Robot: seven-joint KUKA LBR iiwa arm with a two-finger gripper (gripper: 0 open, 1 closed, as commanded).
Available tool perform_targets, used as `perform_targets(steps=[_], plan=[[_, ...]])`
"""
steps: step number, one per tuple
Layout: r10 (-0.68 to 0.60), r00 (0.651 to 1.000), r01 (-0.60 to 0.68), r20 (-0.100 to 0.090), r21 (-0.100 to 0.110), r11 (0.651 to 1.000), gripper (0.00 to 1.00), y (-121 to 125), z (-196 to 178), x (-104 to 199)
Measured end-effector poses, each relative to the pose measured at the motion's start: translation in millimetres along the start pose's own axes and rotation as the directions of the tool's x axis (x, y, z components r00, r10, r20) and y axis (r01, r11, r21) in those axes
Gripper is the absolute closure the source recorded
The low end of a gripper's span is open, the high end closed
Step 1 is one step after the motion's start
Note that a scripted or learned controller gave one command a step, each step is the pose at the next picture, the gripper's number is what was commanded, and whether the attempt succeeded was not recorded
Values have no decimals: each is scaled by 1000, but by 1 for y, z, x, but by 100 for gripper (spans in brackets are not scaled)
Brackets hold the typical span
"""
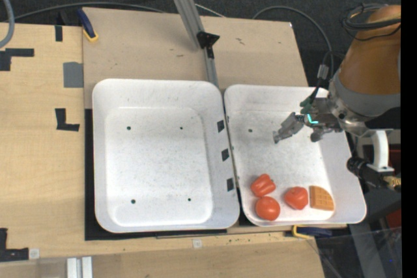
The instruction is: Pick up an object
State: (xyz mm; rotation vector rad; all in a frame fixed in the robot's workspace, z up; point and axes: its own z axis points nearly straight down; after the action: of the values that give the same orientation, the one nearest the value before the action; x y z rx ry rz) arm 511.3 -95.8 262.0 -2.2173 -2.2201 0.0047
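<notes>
Three red pieces lie near the front of the right bin [260, 101]: a red pepper-like piece [262, 185], a red round piece [267, 208] and a red piece [296, 197]. Beside them at the right sits a tan waffle-like block [320, 198]. My gripper [294, 129] hangs over the middle of the right bin, above and behind these objects. Its fingers stand apart and nothing is between them.
The left bin [104, 140] sits beside the right one, joined by black clips [225, 154]. A grey metal pole [186, 0] slants across the back of the bench. Cables run behind the bins.
</notes>
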Motion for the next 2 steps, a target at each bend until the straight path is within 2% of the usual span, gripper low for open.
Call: perform_targets(steps=[1, 2], plan=[[-1, 1000, 1, 0, -4, 1000, 0, 1, -2, 0], [1, 1000, -1, 0, 1, 1000, 0, 3, 45, -7]])
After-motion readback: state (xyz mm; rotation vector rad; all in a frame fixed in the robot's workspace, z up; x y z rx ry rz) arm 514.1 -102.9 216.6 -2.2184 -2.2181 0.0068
